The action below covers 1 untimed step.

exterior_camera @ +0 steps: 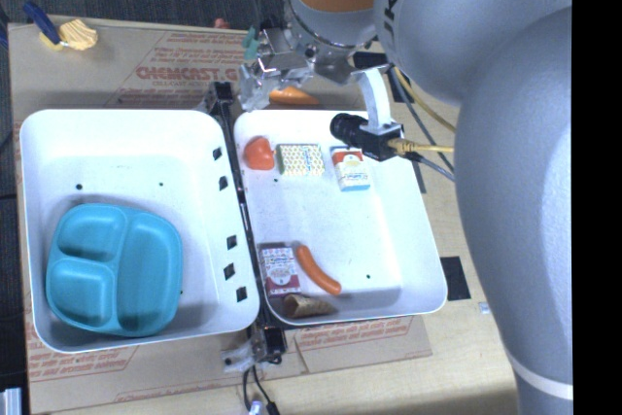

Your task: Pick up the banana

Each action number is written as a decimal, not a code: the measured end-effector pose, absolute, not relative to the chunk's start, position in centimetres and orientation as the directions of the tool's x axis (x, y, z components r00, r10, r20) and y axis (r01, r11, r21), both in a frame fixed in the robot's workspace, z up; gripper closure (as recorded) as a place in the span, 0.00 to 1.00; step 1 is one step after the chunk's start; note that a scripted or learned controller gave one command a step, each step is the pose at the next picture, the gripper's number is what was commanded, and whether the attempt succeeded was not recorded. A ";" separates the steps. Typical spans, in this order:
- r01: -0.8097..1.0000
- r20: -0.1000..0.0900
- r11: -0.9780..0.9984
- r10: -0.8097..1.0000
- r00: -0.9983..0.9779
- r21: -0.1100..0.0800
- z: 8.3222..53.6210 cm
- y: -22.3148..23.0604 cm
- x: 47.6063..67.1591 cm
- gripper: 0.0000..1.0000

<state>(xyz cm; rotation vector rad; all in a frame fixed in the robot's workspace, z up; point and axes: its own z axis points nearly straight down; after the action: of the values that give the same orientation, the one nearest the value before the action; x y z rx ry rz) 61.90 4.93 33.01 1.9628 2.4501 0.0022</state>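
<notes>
we can't be sure which item is the banana; best guess is the small orange curved plastic piece (292, 96) at the far rim of the right shallow white bin (428, 248), just below the two-finger gripper (264, 71); gripper open or closed: can't tell; prob light, stiff, slick; we'd pinch across its middle
</notes>
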 end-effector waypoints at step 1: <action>0.968 0.000 0.251 0.968 -0.251 -0.005 23.6 -0.3 65.6 1.00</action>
<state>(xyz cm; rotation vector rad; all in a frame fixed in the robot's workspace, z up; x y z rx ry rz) 65.57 -0.34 23.60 1.9249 2.4869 -0.0067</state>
